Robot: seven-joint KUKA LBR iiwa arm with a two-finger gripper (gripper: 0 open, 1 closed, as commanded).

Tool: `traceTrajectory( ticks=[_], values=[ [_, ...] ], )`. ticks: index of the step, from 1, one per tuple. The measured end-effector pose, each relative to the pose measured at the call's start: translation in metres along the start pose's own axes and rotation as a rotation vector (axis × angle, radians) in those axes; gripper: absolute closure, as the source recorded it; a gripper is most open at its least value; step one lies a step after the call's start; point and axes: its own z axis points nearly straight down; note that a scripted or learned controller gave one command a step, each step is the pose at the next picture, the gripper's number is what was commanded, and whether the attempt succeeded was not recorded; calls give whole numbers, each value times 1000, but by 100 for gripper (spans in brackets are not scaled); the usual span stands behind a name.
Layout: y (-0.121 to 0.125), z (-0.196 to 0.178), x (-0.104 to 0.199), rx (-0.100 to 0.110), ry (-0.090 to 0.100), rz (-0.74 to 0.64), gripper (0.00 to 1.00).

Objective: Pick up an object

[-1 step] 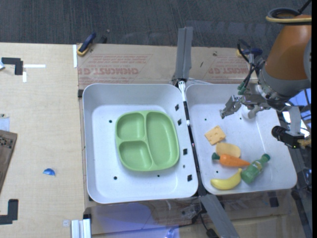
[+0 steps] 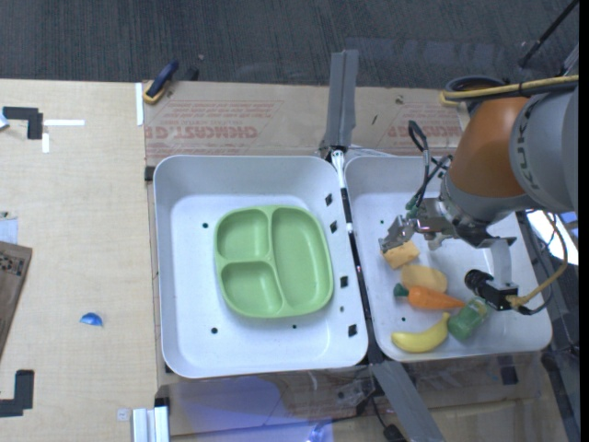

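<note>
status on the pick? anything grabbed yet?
Done: the arm has reached into the right bin. In hand: the gripper sits right at a tan block; whether it grips the block can't be told. Left: securing and lifting an object. The carrot, banana and green block lie untouched.

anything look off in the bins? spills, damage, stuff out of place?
Nothing stands out. The green plate lies flat in the left bin, its sections bare. In the right bin the yellow block, carrot, banana and green item sit clustered near the tool. No spills or visible damage.
</note>
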Motion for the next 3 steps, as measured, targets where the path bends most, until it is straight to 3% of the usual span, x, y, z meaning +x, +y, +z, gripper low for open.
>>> traceTrajectory(
  ticks=[1, 2, 3],
  values=[
    [-61, 13, -6, -6, -2, -353, 0],
    [-59, 4, -7, -10, -3, -348, 100],
    [7, -85, 43, -2, -1, -151, 100]
  ],
)
